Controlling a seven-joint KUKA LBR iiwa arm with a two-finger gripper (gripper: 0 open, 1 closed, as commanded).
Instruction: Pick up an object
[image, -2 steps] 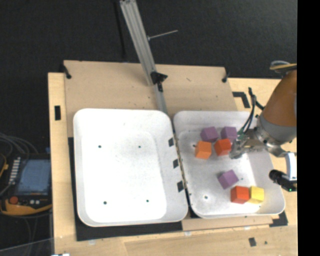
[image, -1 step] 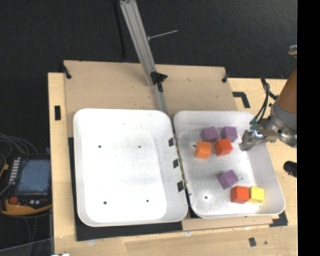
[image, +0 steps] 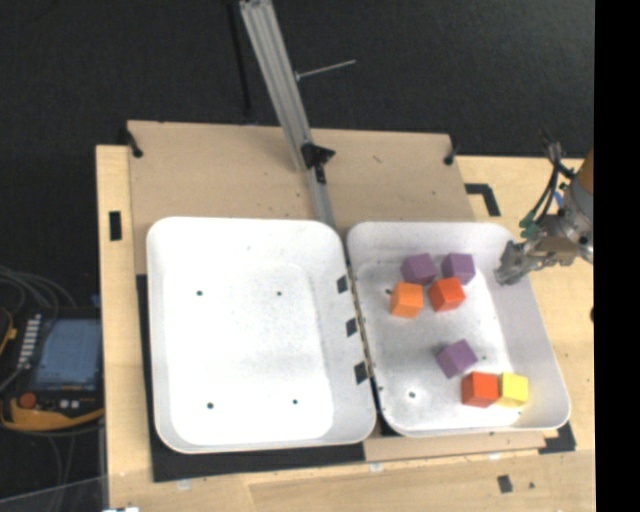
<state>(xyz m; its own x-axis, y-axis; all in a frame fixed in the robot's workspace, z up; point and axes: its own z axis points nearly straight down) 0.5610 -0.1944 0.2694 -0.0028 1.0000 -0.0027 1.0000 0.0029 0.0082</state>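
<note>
**Arm at the right edge, gripper over the rim of the block bin**

Here the arm enters from the right edge of the camera view, with little more than its wrist and cabling in sight above the bench. The gripper hangs at the upper right rim of the right bin, pointing down and to the left toward the bin's interior. Whether it is open or closed cannot be told at this size and angle. Nothing shows in its grasp, and it sits apart from every block.

The blocks all lie in the right bin. In the upper part, two purple blocks stand side by side: one purple block on the left and a second purple block just beside it. Directly below them sit an orange block and a red-orange block, close together. Lower down, a third purple block lies alone near the middle. Near the bottom right corner, a red block touches a yellow block.

The left bin lies alongside, its edge meeting the right bin's. A grey metal bar slants down from the top of the view to the bench between the bins.
</note>
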